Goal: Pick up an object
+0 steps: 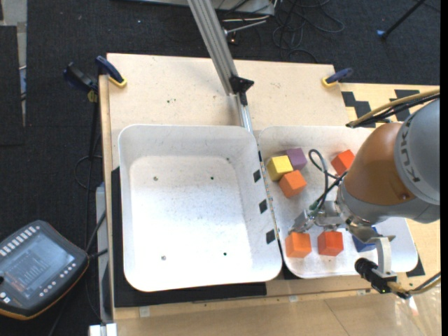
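Orange and red blocks sit in the right bin (pixel 409 261), so we hang the gripper (pixel 323 219) low just above an orange block (pixel 298 244) and red block (pixel 330 243); its grasp we cannot tell.

Six small blocks are lying in the right-hand bin (pixel 276 187): a yellow cube (pixel 280 165) touching a purple cube (pixel 297 157) at its 1 o'clock and an orange cube (pixel 293 182) at its 5 o'clock. Another orange block (pixel 341 162) is sitting apart at 3 o'clock from that cluster. Toward 6 o'clock, an orange cube (pixel 299 244) and a red cube (pixel 330 243) are resting side by side, with a partly hidden blue block (pixel 364 242) just beyond the red one.
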`<state>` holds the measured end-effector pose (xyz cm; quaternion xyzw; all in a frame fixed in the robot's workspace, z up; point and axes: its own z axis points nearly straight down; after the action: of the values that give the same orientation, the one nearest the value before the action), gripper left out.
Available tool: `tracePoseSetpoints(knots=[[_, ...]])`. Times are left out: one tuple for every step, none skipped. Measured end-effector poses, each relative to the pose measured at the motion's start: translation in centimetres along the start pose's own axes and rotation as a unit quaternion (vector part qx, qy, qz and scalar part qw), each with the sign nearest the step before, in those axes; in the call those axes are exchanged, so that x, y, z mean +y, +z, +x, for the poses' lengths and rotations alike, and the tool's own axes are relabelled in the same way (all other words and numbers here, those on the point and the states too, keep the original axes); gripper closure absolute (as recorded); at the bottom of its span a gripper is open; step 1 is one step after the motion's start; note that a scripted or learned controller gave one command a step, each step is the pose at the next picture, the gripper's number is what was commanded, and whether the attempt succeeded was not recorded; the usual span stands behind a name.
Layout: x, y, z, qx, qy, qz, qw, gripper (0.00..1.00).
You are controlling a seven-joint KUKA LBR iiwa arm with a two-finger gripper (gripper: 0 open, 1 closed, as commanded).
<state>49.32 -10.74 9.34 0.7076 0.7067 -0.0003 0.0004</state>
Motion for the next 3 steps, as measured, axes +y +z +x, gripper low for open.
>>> tracePoseSetpoints(knots=[[0.1,-1.2,0.0,0.0,0.0,-0.002,1.0,1.0],[1.0,-5.9,0.3,0.0,-0.002,-0.003,1.0,1.0],[1.1,-12.3,0.2,-0.001,-0.002,-0.004,1.0,1.0]])
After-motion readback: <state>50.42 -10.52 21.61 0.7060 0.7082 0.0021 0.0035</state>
